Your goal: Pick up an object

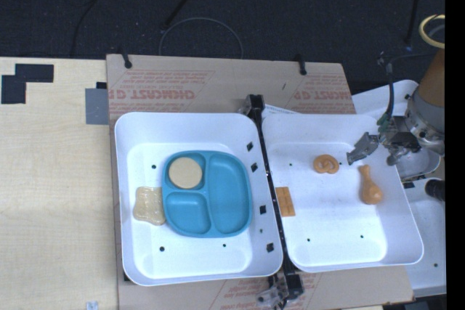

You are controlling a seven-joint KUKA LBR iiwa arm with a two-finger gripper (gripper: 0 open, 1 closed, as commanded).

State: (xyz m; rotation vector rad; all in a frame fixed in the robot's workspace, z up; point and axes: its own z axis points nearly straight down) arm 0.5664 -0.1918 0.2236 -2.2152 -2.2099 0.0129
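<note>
In the right bin [341, 250] lie two tan food pieces: a small pretzel-like ring [326, 164] and a drumstick shape [370, 186]. My gripper [379, 151] hangs over the bin's upper right part, fingers spread open with nothing between them. It is just right of the ring and above the drumstick. In the left bin [145, 258] a blue divided plate [211, 194] holds a round cracker [184, 172], and a pale toast-like piece [149, 205] lies beside the plate's left edge.
A black clamp rail [265, 185] runs between the two bins. Cardboard [218, 87] lies under the bins. The arm's orange band [434, 80] stands at the right edge. A small orange tag [284, 201] sits by the right bin's left wall.
</note>
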